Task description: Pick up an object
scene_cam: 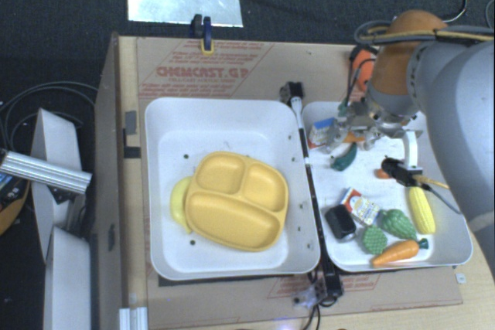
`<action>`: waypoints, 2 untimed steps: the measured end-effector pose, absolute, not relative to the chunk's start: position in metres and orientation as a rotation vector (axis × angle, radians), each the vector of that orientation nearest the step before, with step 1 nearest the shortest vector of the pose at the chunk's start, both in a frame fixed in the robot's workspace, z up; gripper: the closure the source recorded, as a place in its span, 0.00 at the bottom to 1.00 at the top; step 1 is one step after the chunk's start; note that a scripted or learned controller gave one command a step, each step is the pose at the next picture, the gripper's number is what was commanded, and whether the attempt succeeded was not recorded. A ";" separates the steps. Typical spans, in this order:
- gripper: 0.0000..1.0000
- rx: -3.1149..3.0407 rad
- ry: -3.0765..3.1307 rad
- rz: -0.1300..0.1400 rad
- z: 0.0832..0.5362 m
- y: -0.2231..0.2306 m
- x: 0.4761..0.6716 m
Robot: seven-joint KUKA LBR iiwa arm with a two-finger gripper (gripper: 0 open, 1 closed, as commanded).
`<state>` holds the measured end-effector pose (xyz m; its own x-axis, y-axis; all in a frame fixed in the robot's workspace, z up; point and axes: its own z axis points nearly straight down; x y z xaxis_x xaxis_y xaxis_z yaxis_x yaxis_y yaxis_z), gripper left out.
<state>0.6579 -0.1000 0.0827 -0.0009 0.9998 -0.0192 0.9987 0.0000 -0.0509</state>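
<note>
My gripper (354, 137) hangs low over the far left part of the right bin (456, 243). Just below it lies a dark teal object (345, 158), and I cannot tell whether the two touch. A small blue, white and orange item (321, 134) sits just left of the gripper by the bin wall. Nearer the front lie a black object (339, 222), a small red-and-white packet (360, 206), two green toy vegetables (398, 222) (374, 240), a carrot (396, 251) and a corn cob (420, 210). A small orange piece (383, 174) lies mid-bin.
The left bin (166, 158) holds a yellow compartment tray (236, 199) over a yellow plate edge (179, 201). A central divider (307, 166) separates the bins. The big grey arm (456, 112) covers the right bin's far right side.
</note>
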 end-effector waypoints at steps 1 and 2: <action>0.00 -2.204 -2.205 0.077 0.083 -0.100 0.658; 0.00 -2.204 -2.203 0.074 0.083 -0.101 0.658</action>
